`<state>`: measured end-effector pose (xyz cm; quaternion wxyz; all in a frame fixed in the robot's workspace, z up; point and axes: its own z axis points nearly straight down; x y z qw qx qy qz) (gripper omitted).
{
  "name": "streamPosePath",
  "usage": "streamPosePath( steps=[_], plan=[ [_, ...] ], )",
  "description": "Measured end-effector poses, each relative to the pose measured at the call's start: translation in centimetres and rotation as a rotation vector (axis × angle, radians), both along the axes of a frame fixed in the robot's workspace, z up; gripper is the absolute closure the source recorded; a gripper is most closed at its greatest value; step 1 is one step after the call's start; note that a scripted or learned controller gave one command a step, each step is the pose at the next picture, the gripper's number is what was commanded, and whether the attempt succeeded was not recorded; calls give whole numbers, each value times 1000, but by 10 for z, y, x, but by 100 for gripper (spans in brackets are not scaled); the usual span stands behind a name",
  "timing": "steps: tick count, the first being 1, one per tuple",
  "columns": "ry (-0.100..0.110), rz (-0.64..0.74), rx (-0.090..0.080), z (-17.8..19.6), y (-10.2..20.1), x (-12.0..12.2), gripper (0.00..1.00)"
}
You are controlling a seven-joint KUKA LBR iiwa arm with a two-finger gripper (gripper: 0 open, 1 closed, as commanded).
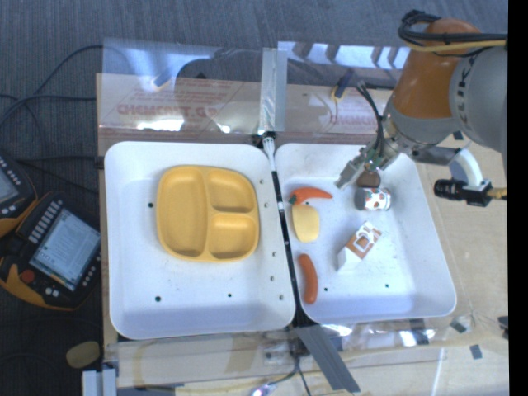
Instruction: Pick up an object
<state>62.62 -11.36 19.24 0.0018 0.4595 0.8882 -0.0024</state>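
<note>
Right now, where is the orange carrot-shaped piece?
The carrot-shaped piece lies in the right bin, near its left wall and upper half, just above the pale yellow piece and left of the gripper.

- Right bin point(429, 279): open floor from 3 to 6 o'clock.
- Carrot point(310, 195), yellow piece point(306, 223) and sausage point(308, 277) crowd its 9 o'clock wall.
- Carton point(360, 244) blocks centre; can point(372, 199) at 1 o'clock.

Tray point(206, 213) in left bin point(124, 304)

Glossy white plastic bins point(198, 320); smooth matt yellow plastic tray point(208, 213).
</note>
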Motion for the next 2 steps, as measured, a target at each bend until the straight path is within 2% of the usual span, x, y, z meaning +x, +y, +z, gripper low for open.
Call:
streamPosePath(
  steps=[1, 2],
  plan=[
    [2, 169, 2, 1, -2, -41, 100],
    [3, 145, 7, -9, 77, -71, 100]
  ],
)
